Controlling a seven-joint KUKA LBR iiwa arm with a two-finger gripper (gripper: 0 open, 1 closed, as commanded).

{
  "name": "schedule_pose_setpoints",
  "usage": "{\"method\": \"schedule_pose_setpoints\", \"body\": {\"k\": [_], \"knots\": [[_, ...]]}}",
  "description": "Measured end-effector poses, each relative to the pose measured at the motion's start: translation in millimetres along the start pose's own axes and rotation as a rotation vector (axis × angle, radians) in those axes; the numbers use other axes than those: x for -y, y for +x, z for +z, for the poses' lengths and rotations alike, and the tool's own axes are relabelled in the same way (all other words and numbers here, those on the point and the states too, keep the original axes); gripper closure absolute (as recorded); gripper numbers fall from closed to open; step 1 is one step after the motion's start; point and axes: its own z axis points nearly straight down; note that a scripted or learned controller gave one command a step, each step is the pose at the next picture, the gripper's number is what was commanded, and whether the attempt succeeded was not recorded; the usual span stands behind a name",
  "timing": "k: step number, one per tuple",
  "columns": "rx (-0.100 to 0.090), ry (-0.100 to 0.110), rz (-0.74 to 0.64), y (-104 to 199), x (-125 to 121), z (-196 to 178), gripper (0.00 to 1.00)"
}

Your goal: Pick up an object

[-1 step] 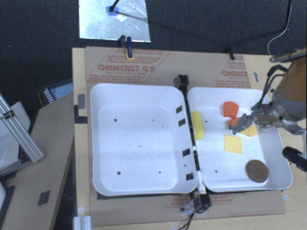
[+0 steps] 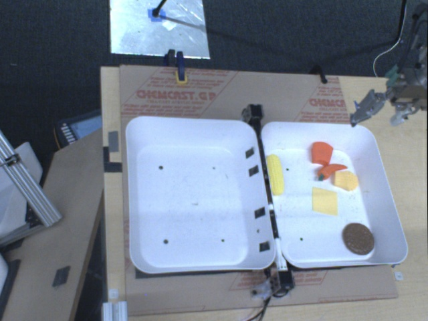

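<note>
The gripper [image 2: 364, 110] hangs beyond the right bin's [image 2: 386, 179] far right corner, its opening unreadable. Drop squarely over the corn cob [image 2: 275, 173] by the left wall, fingers straddling its width.

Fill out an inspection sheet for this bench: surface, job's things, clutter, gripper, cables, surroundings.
Surface: brown board printed in red, bearing the left bin and the right bin side by side.
Job's things: all in the right bin: yellow corn cob, orange piece, small carrot, yellow chunk, flat yellow square, brown disc.
Clutter: blue and yellow clamp at the board's far edge.
Gripper: gripper beyond the right bin's far corner, above the board, holding nothing.
Cables: black cable across the dark floor.
Surroundings: shiny metal sheet, aluminium rail at left.
</note>
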Motion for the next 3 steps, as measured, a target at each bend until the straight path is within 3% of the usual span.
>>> {"method": "schedule_pose_setpoints", "body": {"k": [1, 2, 3], "knots": [[-0.004, 0.01, -0.003, 45, -39, -78, 0.0], [-0.004, 0.012, 0.001, 43, -44, -148, 0.0], [-0.003, 0.016, -0.003, 42, -45, -156, 1.0]]}}
